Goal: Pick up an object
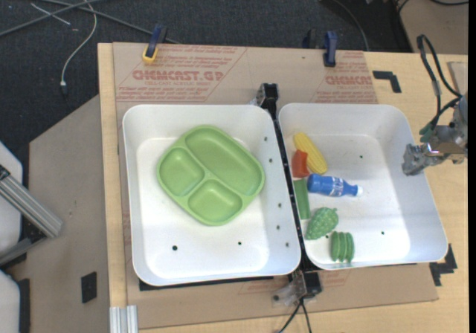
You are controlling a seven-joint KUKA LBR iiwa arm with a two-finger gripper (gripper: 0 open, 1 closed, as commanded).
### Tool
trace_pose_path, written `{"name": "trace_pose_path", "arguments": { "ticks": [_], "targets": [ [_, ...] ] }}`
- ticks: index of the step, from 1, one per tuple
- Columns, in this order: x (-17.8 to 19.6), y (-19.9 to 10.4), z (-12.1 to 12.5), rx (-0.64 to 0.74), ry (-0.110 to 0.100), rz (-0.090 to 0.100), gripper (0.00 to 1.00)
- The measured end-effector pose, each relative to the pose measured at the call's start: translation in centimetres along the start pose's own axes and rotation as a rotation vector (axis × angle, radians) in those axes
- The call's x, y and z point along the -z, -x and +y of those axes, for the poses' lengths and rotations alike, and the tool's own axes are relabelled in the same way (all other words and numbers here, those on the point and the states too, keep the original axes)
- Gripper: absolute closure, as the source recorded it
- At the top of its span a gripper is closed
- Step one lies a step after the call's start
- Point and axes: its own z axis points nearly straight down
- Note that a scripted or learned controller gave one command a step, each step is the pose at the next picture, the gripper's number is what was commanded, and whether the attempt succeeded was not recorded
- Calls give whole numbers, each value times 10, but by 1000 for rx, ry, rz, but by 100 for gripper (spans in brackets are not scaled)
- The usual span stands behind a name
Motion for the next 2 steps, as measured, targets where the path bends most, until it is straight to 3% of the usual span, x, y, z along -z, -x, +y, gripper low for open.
{"name": "trace_pose_path", "arguments": {
  "ticks": [1, 2],
  "targets": [
    [7, 0, 3, 4, 13, -4, 0],
    [-55, 4, 1, 3, 6, -1, 0]
  ]
}}
